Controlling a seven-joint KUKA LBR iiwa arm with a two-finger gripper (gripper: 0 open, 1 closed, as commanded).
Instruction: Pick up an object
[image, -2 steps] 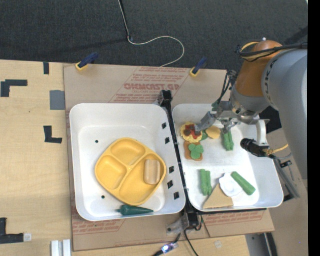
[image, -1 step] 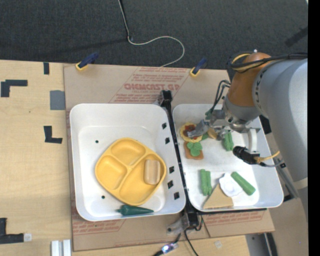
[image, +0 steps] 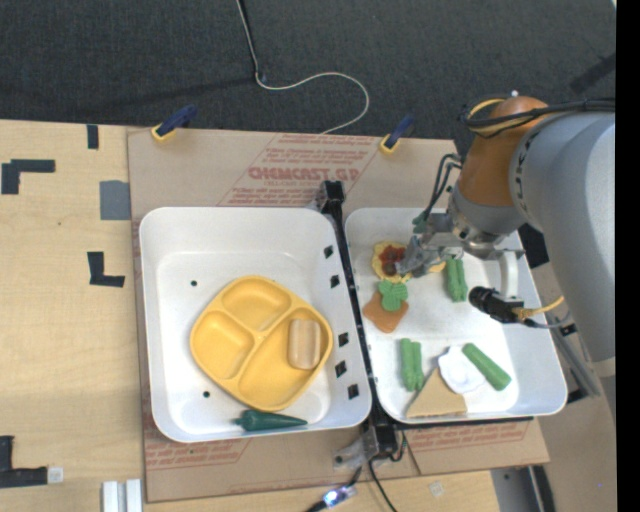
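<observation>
My gripper is down in the right bin, near its back left part. It sits right beside a small yellow and red item, at that item's right edge; contact is unclear. Just in front lies a green leafy piece on an orange piece. A green stick lies right of the gripper. Nothing can be seen held.
The right bin also holds a green stick, another green piece, a white round piece and a tan wedge. The left bin holds a yellow divided plate with a tan roll, and a dark green pepper.
</observation>
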